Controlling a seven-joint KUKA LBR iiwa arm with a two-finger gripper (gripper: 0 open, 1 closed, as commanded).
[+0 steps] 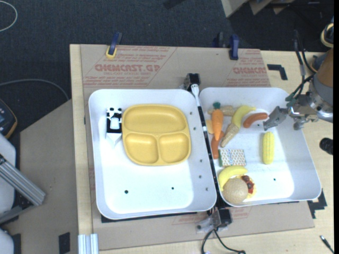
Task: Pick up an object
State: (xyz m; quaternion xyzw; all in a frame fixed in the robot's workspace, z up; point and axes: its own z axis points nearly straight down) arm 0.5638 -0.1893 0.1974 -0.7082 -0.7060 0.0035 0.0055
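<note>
Jaws state: I cannot tell. My gripper (283, 115) hangs by the right bin's (312, 165) far right edge. Corn cob (268, 146) lies nearest, just toward the near edge, long axis running far-to-near; hot dog (255, 118) lies alongside toward the divider.

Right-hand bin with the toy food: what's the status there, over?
Gripper hovering over right white bin, nothing visibly held. Yellow corn cob lies just below it. Red sausage close beside.
</note>
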